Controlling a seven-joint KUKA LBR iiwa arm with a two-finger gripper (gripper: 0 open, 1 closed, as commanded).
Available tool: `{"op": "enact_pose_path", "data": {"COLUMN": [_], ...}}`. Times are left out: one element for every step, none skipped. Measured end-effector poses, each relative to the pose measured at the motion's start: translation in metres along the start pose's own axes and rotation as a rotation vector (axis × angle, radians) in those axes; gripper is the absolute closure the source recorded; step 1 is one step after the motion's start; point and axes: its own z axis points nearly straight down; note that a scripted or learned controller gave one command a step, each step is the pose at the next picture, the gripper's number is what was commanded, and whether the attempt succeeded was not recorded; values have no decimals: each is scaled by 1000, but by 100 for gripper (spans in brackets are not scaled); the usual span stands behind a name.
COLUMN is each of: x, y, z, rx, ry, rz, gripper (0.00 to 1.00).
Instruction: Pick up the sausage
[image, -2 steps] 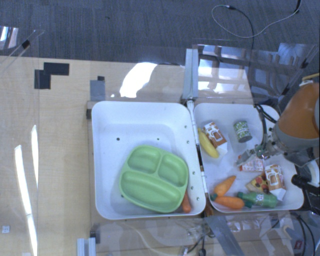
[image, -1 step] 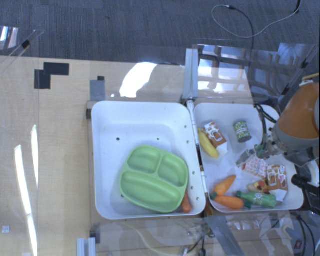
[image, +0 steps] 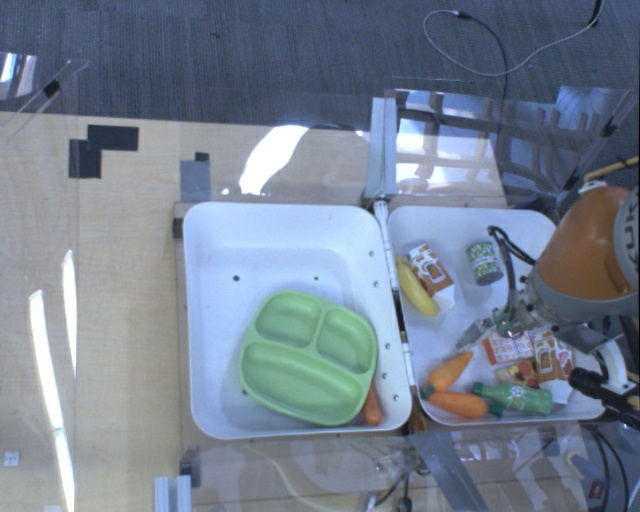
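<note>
Sausage (image: 371, 405) lies far left of the tool (image: 497, 325), in the left bin (image: 200, 300) beside the green plate (image: 308, 357). Tool state: cannot tell. Step: approach pending; next move requires crossing into that bin.

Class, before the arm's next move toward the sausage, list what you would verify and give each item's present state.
1. Sausage identified: cannot tell; a reddish piece beside the green plate in the left bin may be it.
2. Tool above that piece: not ok; it hangs over the right bin.
3. Piece free to grasp: not ok; tucked between plate and bin wall.
4. Tool apart from the banana: ok.
</note>
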Motion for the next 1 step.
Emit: {"op": "enact_pose_path", "data": {"x": [1], "y": [47], "z": [1], "rx": [2], "ry": [3], "rz": [124], "gripper": [0]}}
